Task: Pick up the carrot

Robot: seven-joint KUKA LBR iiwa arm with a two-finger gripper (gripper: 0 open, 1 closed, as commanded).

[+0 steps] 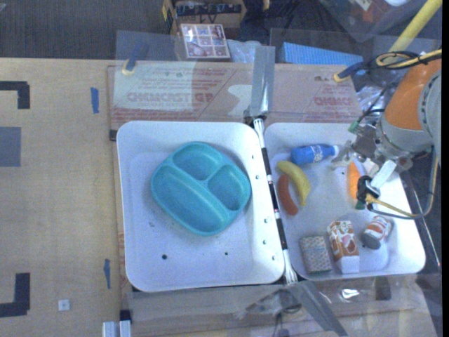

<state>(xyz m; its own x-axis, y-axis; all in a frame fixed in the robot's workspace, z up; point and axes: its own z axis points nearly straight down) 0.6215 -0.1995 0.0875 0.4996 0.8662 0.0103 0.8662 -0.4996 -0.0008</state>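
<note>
The carrot [352, 178] is a short orange piece with a green end. It lies near the right side of the right bin [415, 257]. My gripper [363, 159] reaches in from the right and hangs directly over the carrot's upper end, covering part of it. From this angle I cannot make out whether it touches the carrot.
Also in the right bin are a blue bottle [313, 152], a banana [296, 179], a red sausage [287, 195], a small can [377, 231], a carton [342, 245] and a tan packet [316, 253]. A teal divided plate [200, 187] sits in the left bin [133, 262].
</note>
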